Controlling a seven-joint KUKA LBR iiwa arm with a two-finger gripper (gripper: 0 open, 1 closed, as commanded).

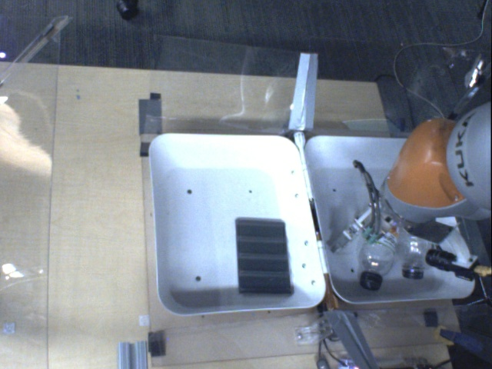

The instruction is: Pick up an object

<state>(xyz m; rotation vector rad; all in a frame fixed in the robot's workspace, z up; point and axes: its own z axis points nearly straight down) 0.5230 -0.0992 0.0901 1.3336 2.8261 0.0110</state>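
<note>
A black ribbed rectangular block [264, 256] lies flat in the left bin [177, 206], toward its front right. In the right bin [334, 179] a clear bulb-shaped object [377, 257] with a black cap [370, 280] lies near the front wall. A second small clear object [413, 267] sits just to its right. My gripper [367, 233] hangs low over the right bin, directly behind the clear bulb and very close to it. The orange-banded wrist [423, 167] hides the bin's right part. Whether anything sits in the gripper is hidden.
A metal divider post [304, 91] stands behind the seam between the bins. Clear plastic sheeting [46, 167] covers the bench on the left. Cables [365, 179] trail from the wrist into the right bin.
</note>
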